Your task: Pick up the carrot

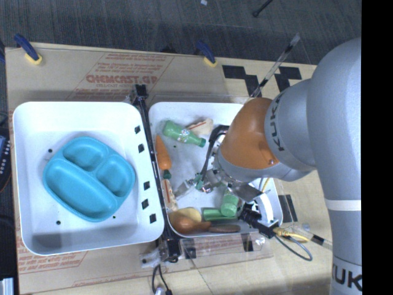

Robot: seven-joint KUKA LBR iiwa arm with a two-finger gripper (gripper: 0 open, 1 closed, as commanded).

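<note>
At the near end of the right bin (184,112) lay a yellowish pear-like fruit (186,215) touching a dark brown utensil (212,228), with a green cylindrical piece (215,212) just beside them. Slightly farther, the gripper (212,182) hung low over the bin floor beneath the orange band, near the middle of the bin; its state could not be told, since the wrist hid it. The carrot (163,155) lay lengthwise along the left wall of that bin, pointing far to near, well left of the gripper and apart from it. Farther still sat a green bottle (183,134) and a pale beige item (199,125). The left bin (37,118) held a blue sectioned plate (89,177). Judged from this, the main risk was a miss: the carrot hugged the wall, leaving little room for a finger on that side, so a descent could strike the rim or push the carrot along instead of catching it. The gripper also stood nearer the green piece, which it might seize by mistake. The arm reached in from the right, bent steeply downward, its wrist pointing into the bin.
</note>
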